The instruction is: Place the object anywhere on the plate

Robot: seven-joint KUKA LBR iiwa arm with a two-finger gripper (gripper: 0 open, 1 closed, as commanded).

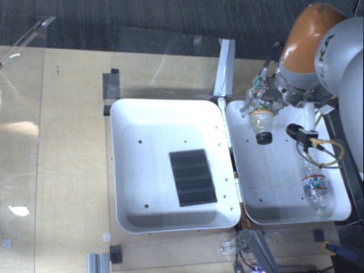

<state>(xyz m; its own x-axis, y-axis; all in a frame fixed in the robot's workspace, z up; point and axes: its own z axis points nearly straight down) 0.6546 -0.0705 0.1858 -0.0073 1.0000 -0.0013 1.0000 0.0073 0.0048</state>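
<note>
A black ribbed rectangular plate (193,177) lies flat in the middle of the left bin (128,124). My gripper (262,106) hangs over the upper left part of the right bin (278,203). It is shut on a small clear bottle (261,121) with a dark cap that points down toward the bin floor. The bottle's upper end sits between the fingers. The gripper and bottle are well to the right of the plate, across the wall between the two bins.
A second clear plastic bottle (315,187) lies at the lower right of the right bin. A black cable with an orange loop (310,141) hangs off the arm over that bin. An upright metal post (225,67) stands behind the bins' junction.
</note>
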